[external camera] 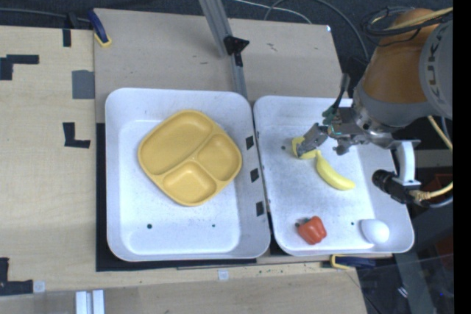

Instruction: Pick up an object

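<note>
Banana first, is it sitting in a bin?

— Yes. But let me go from big to small. The tabletop is lying under everything, light brown and wide.

— What is reaching in over it?

— The grey arm is coming in from the right, with its orange band showing up high.

— And the bins?

— Two white bins are sitting side by side. The left bin is holding a yellow plate with three parts. The right bin is holding the smaller things.

— Where is the hand?

— The hand is hanging low over the right bin, near the middle. It is right at the top end of the banana.

— Is it holding the banana?

— I cannot tell. The fingers are looking dark and small, so I cannot say if they are open or closed, or if anything is between them.

— So where is the banana lying?

— It is lying in the middle of the right bin, slanting down toward the right, with its top end by the hand.

— Anything smaller?

— A red pepper is sitting near the front wall of the right bin. A little white ball is resting in the front right corner, well apart from the banana.
</note>
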`<state>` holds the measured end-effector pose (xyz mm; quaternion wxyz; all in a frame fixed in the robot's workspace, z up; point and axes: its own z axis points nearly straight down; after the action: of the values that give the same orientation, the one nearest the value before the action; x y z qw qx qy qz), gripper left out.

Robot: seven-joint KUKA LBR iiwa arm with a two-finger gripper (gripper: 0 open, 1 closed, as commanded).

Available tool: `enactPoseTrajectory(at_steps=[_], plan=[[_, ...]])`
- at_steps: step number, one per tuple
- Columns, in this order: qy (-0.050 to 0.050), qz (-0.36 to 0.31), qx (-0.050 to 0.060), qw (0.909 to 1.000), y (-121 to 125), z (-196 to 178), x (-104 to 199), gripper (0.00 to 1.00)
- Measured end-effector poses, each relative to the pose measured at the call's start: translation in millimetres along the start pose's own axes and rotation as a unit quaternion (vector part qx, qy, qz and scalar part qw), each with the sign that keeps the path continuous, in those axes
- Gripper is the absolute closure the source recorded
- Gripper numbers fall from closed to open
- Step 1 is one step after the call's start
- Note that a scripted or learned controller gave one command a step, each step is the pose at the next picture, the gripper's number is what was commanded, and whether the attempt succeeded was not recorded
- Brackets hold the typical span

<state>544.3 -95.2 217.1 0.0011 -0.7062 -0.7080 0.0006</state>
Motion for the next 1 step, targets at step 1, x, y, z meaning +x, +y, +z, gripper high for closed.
enactPoseTrajectory(at_steps=[1], plan=[[0.000, 0.000, 0.000, 1.0000, 0.0, -0.1, -0.2, 0.00]])
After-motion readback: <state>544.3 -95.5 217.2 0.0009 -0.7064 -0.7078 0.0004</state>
